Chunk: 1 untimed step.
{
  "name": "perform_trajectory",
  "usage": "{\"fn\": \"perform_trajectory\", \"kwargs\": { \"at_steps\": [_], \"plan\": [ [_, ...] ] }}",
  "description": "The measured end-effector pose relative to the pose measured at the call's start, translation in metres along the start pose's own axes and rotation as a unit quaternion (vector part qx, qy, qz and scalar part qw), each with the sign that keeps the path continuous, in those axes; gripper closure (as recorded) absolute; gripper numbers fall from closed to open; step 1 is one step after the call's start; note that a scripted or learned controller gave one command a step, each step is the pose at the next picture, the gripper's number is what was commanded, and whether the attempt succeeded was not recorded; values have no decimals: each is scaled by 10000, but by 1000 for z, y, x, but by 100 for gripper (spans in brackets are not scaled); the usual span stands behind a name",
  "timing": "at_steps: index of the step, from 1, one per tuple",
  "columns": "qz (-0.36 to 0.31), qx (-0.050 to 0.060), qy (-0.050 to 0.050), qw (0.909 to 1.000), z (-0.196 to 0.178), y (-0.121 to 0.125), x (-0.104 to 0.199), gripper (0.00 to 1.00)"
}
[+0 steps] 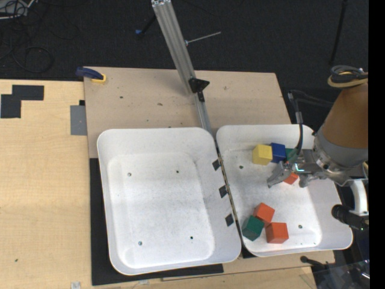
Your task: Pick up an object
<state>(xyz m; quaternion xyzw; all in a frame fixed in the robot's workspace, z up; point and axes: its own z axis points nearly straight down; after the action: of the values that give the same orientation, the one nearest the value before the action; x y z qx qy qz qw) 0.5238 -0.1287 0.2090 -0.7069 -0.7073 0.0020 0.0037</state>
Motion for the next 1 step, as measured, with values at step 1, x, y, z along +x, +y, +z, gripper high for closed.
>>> {"fn": "perform_trajectory", "kwargs": {
  "at_steps": [1],
  "plan": [
    [21,-26,-6,10000,-2,1,-1,0]
  ]
}}
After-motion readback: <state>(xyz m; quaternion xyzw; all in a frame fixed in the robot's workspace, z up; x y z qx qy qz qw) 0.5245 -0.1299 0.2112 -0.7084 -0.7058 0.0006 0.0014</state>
